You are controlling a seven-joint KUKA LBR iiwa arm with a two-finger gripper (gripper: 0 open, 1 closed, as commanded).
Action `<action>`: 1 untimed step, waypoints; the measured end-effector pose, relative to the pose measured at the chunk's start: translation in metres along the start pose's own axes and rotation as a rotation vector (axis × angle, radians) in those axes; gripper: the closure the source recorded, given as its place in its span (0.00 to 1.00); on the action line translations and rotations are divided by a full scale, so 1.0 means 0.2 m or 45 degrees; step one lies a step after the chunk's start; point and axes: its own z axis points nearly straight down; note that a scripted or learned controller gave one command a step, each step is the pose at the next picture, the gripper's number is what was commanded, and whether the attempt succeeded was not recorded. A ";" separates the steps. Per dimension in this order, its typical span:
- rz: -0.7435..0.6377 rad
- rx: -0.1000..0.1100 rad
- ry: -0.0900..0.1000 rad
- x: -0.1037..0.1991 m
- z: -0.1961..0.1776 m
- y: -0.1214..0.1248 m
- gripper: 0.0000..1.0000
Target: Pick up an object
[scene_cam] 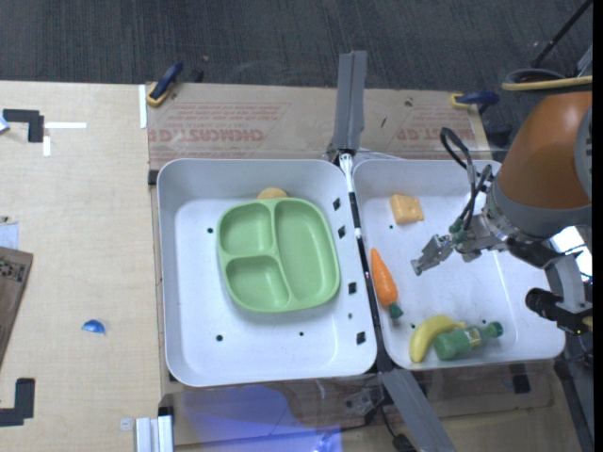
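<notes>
My gripper [426,257] hangs in the middle of the right bin [528,351], fingers slightly parted with nothing between them. I judge the biggest risk is closing on bare floor, since no object sits directly beneath me. The carrot [382,277] lies to my left, against the wall between the bins, so a finger could jam on that wall. At lower right the banana [426,335] touches the green bottle [466,339]; grabbing one could shove the other, and the round bottle may roll. The cheese block [406,208] sits alone above me, an easier target. The green tray [279,253] fills the left bin [188,281], with something yellow [272,194] peeking from behind it
</notes>
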 end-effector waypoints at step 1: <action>-0.223 0.000 0.002 -0.15 0.50 -0.18 0.00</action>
